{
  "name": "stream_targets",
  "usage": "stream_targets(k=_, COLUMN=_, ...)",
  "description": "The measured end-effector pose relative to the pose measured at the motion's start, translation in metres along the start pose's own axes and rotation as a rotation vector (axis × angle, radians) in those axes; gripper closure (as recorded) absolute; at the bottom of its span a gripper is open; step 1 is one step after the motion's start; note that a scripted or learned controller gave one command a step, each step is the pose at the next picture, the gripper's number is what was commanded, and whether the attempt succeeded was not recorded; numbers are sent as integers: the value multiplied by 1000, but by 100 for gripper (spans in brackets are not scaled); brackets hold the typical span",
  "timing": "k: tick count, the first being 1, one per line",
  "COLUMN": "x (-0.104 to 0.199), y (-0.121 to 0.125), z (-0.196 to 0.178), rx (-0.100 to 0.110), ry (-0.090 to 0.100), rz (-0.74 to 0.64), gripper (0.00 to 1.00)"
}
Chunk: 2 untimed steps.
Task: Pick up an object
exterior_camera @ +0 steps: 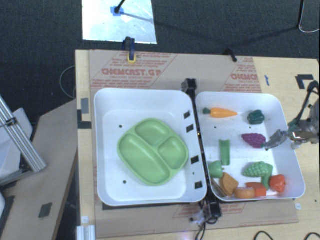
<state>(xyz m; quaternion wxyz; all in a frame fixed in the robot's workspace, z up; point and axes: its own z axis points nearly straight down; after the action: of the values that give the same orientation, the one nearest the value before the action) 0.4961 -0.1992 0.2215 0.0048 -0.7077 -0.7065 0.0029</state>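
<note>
1. Left bin: shallow, white, holding a green divided plate with three compartments, lying flat near the middle of the floor.
2. Right bin: shallow, white, set just beside the left one; black clips sit along the shared edge.
3. Orange toy carrot: far end of the right bin, lying on its side with its green top pointing left.
4. Dark green toy pepper: just right of the carrot, near the far right corner.
5. Purple toy grapes: mid-bin, toward the right wall.
6. Green stick-shaped piece: mid-bin, left of the grapes, lying lengthwise.
7. Leafy green toy vegetable: near part of the bin, right of centre.
8. Small green rounded piece: against the left wall, near end.
9. Tan bread-like piece: near left corner, touching the pile along the near wall.
10. Orange and red pieces: along the near wall, packed close together.
11. Red toy tomato: near right corner, beside the leafy vegetable.
12. Gripper: reaches in over the right wall, its tip just right of the grapes. Nothing shows between its fingers; whether they stand apart or together I cannot tell.
</note>
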Motion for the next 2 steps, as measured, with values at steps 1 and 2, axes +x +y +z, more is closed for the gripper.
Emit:
stream_targets(k=1, x=1, y=2, z=-7, rx=-12, ry=-3, rz=-5, gripper=0)
stream_targets(k=2, x=-5, y=9, z=51, rx=-12, ry=-3, rz=-3, gripper=0)
